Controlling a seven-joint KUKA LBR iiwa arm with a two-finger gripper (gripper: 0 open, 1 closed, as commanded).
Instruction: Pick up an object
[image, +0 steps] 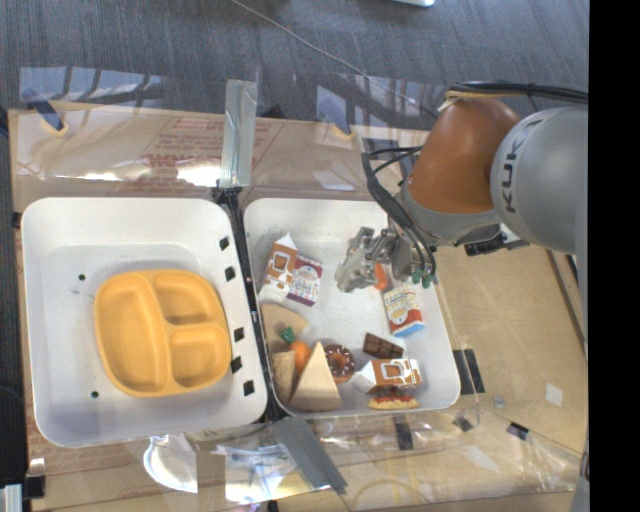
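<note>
Nearest me in the right bin (447, 372) I see a wedge of toy cheese (315, 381), a chocolate doughnut (339, 361) and a small carton (389, 374) crowded along the front wall. Farther back a purple-and-white carton (291, 274) lies flat, its long axis running front to back. The gripper (368, 262) hangs beside a red-and-white carton (402, 308) (I cannot tell how it stands). The left bin (50, 240) holds a yellow divided plate (160, 331).

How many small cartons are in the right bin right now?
3. One carton lies near the bin's upper left, one sits just below the gripper, and one lies near the lower right corner. The arm may hide more.
</note>
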